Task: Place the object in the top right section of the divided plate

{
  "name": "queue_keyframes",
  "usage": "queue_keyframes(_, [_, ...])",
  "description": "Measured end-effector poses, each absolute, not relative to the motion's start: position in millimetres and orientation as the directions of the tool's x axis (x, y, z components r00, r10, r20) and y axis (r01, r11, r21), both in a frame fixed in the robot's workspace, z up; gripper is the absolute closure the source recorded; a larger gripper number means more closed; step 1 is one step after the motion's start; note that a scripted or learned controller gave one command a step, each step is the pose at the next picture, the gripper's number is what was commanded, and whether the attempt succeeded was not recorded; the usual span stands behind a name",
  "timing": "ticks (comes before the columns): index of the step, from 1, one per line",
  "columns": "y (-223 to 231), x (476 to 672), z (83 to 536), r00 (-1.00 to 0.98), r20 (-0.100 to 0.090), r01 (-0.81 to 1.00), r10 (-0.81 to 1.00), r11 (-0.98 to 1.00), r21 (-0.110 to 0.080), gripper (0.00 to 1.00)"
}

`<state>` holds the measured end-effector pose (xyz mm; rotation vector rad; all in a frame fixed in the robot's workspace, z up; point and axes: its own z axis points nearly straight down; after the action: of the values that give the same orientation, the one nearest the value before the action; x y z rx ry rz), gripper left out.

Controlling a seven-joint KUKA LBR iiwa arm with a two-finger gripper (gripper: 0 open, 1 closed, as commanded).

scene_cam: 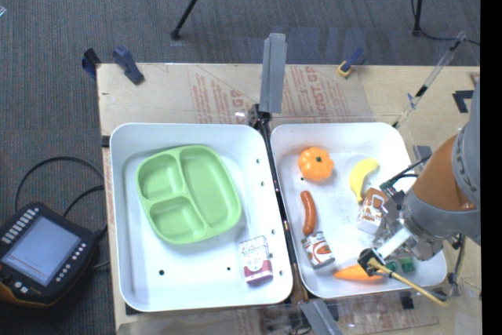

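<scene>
The green divided plate (188, 192) lies in the left bin (125, 263), with nothing in its three sections. My gripper (387, 227) is low over the front right part of the right bin (337, 139). It sits right beside a small white and orange carton (371, 208), and an orange carrot (351, 273) lies just below it. Nothing can be seen held in it. Also in the right bin are an orange pumpkin (315, 164), a yellow banana (361, 175), a brown sausage (308, 211) and a small can (318, 250).
A white and maroon carton (256, 260) lies in the left bin near its front right corner. A grey post (273, 74) stands behind the divide between the bins. My arm covers the right bin's right edge.
</scene>
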<state>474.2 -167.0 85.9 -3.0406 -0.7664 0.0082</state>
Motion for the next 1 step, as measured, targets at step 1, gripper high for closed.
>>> queue_keyframes(1, [-77.6,474.3,85.3,0.978,-0.007,0.206,0.206,-0.979,-0.006,1.00])
